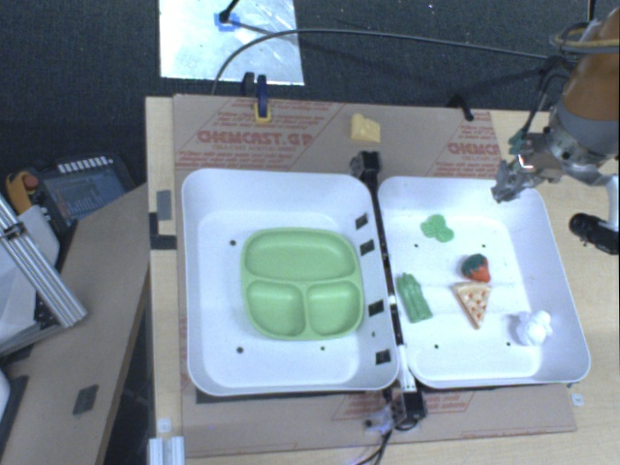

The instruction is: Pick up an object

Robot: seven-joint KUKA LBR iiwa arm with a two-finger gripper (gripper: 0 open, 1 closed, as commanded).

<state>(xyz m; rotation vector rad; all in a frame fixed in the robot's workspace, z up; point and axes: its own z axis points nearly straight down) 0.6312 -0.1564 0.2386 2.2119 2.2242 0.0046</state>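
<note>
Pizza slice (474, 304), strawberry (475, 266), right bin (557, 260)

The gripper (511, 184) hangs over the right bin's (557, 250) far rim. Below and left of it lie a green disc (437, 228), strawberry (475, 266), pizza slice (474, 303), and green stick (415, 297).

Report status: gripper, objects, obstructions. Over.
Gripper above right bin's far edge, holding nothing visible. Pizza slice toy, strawberry, green pieces unpicked. Nothing blocking them.
</note>
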